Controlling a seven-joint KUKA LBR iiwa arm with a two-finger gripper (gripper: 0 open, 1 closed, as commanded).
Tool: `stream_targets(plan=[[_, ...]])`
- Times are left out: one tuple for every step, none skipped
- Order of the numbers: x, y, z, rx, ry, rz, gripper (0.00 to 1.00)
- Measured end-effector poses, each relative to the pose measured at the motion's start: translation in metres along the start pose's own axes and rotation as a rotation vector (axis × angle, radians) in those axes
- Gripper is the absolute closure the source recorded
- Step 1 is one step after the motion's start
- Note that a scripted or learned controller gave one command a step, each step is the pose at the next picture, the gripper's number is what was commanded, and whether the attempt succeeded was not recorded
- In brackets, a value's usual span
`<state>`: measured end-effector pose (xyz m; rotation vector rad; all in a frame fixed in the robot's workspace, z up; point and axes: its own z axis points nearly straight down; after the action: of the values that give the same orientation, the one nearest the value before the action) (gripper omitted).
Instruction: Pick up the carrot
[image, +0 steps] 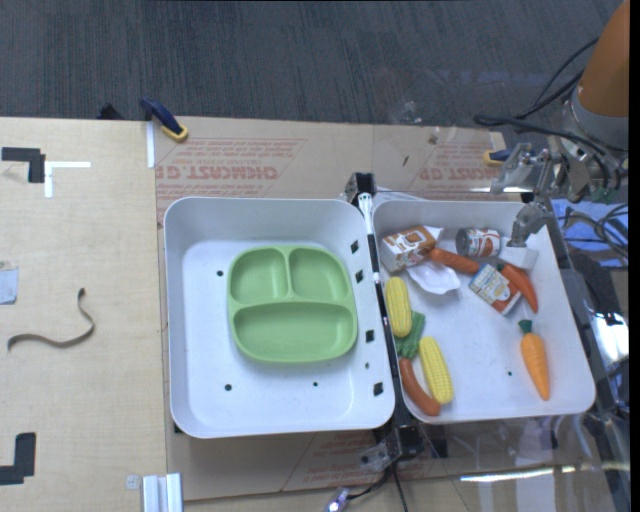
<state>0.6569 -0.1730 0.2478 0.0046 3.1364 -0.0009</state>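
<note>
Camera view shows the carrot (536, 364) lying near the right bin's (470, 408) right wall, while the claw (525, 222), grip state unclear, hangs above the bin's far-right corner.

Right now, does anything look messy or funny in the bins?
Yes. The toy food lies jumbled in the right bin: the carrot sits apart near the right wall, two corn cobs lie beside a hot dog. The green plate sits neatly in the left bin.
</note>
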Motion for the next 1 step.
stream_targets(plan=[[0.0688, -0.0489, 0.1325, 0.000, 0.000, -0.001, 0.00]])
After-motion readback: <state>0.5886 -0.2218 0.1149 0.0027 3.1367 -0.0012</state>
